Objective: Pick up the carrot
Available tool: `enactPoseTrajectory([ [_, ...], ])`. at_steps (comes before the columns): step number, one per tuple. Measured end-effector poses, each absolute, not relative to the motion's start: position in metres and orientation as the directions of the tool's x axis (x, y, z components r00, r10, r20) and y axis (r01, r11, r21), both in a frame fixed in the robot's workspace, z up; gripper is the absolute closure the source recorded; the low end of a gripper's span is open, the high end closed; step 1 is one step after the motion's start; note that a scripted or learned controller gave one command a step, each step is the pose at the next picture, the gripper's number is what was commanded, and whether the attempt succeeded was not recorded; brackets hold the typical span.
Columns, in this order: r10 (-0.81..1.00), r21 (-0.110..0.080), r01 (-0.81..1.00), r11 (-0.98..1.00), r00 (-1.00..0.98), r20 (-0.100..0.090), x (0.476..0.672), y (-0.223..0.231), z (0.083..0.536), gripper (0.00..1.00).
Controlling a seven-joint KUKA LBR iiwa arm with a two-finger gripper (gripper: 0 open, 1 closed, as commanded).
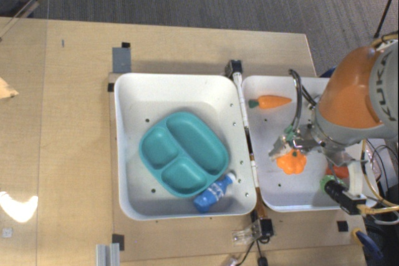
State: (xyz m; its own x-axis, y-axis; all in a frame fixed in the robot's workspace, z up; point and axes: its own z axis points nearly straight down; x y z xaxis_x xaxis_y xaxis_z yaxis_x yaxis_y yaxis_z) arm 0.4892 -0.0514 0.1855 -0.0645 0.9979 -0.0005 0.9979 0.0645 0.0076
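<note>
Two shallow white bins sit side by side on the bench [62, 146], and the work is all in the right bin [274, 193]. The carrot [272, 102], orange with a green stub, lies flat in that bin's far left corner. Its tip points toward the bin's right side, and it touches nothing else.

The grey-and-orange arm [352, 96] reaches over the right bin from its right side and hangs the claw [288, 145] above the bin's middle, apart from the carrot. Just under the claw, in the bin's near half, sits a rounded orange toy [292, 163], possibly a small pumpkin or pepper; the view is too coarse to say. Whether the claw is open or closed cannot be told from this angle, and nothing can be seen gripped in it.

Beside the right bin's left wall, the left bin [124, 134] holds a teal divided plate [184, 152] and a blue bottle [212, 192].

By the look of it, the task stands at the approach: the carrot is not yet picked up and the claw is not over it. The next move would call for shifting toward the right bin's far left corner, lining up across the carrot's narrow width, then descending. The orange toy shares the carrot's colour and lies much closer, so a mistaken grab seems the likeliest slip.
</note>
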Motion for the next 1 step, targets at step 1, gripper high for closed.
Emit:
enactPoseTrajectory([
  [1,0.956,0.004,0.956,-0.293,0.293,0.002,0.4883,0.0603,0.2039,1.0],
])
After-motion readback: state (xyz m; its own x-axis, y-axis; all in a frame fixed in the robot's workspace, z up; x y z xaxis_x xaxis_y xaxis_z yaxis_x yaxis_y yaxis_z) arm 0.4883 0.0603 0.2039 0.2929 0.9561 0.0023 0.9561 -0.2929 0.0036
